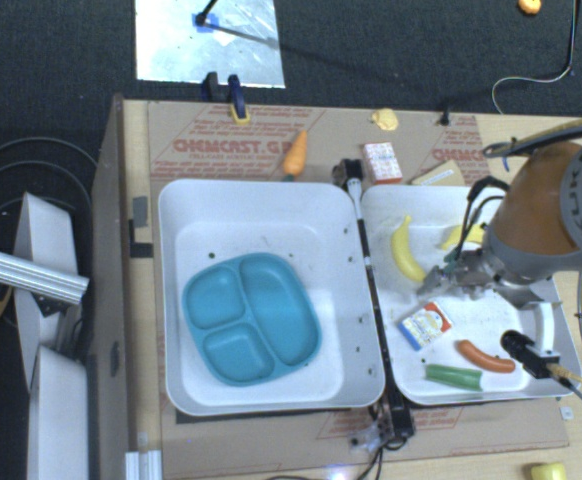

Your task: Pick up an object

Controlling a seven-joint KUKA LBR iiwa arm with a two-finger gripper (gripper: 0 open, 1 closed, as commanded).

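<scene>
The gripper [451, 273] hung low in the right bin [391, 218], near the middle of it. I could not tell how it was set, because it was small and blurry under the big arm [546, 218]. Nothing could be seen held in it.

Just left of the gripper lay a yellow banana [405, 250], curved and pointing from far to near. It was close to the gripper, but I could not tell if they touched. Another bit of yellow thing [455, 236] peeked out on the far side of the gripper, partly hidden by the arm.

A little nearer lay a small packet [425, 325] with red, white and blue on it. To the right of it lay a red-orange sausage [486, 356]. Near that, close to the bin's near edge, lay a green pepper [453, 375]. These three were apart from the gripper.

The left bin [186, 208] held a blue plate [252, 316] with three parts.

On the brown board [231, 146] behind the bins lay an orange carrot [294, 154], a small box [381, 162] with red dots, and a pale yellow lump [385, 120]. Far off on the dark floor sat a tiny orange ball [529, 5].
</scene>
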